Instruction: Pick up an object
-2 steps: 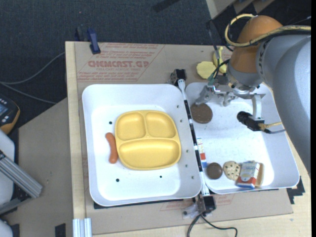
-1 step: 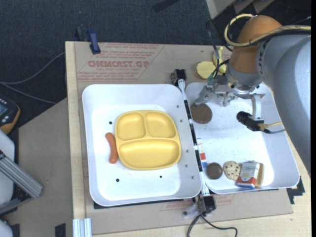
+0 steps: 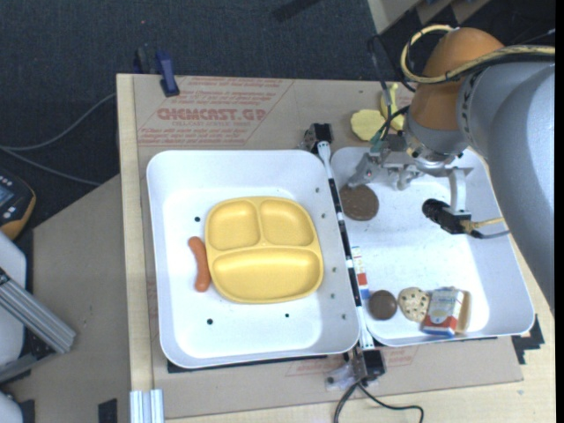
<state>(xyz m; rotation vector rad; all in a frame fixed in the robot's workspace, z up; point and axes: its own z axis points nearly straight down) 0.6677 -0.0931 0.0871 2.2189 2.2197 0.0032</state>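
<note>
In the right bin (image 3: 493,320), a round brown cookie (image 3: 359,204) lies near the left wall. Along the front lie a small dark brown disc (image 3: 382,304), a chocolate-chip cookie (image 3: 411,302) and a red, white and blue packet (image 3: 445,311). My gripper (image 3: 388,173) hangs over the far end of this bin, just behind and to the right of the round brown cookie. It sits under the orange wrist band (image 3: 441,104). I see nothing held in it.
The left bin (image 3: 172,183) holds a yellow divided tray (image 3: 263,248) with an orange sausage (image 3: 200,263) along its left side. A yellow object (image 3: 365,123) lies on the bench behind the right bin. A black cable plug (image 3: 441,214) hangs off the wrist over the right bin.
</note>
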